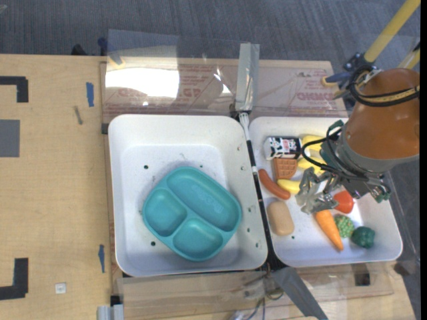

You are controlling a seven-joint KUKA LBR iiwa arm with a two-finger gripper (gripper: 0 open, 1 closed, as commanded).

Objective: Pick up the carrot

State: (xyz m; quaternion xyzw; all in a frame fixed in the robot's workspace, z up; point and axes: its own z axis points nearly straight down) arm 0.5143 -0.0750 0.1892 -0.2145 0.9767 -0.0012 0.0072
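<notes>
The carrot [328,227] lies in the right bin [387,252], toward that bin's near edge, its thick end up toward the arm and its point aimed at the near rim. It looks like a plastic toy: probably light, stiff and smooth, so it may slip or roll if pinched near the narrow tip. The thick upper half, taken across its width, seems the safer place to hold.

Touching or just beside the carrot on its far-from-arm side sits a small green leafy piece [344,226], with a dark green broccoli [363,237] just past that. A red piece [343,201] lies just above the carrot's thick end. To the carrot's other side is a tan potato-like lump [281,218], and farther up a red sausage [274,183], an ice-cream cone [286,167] and a yellow banana [312,143].

The pincer [316,191] hangs just above the carrot's thick end; whether it is spread or closed I cannot tell, and nothing is visibly held in it.

The left bin [127,139] carries a teal divided plate [191,211], well apart from the carrot.
</notes>
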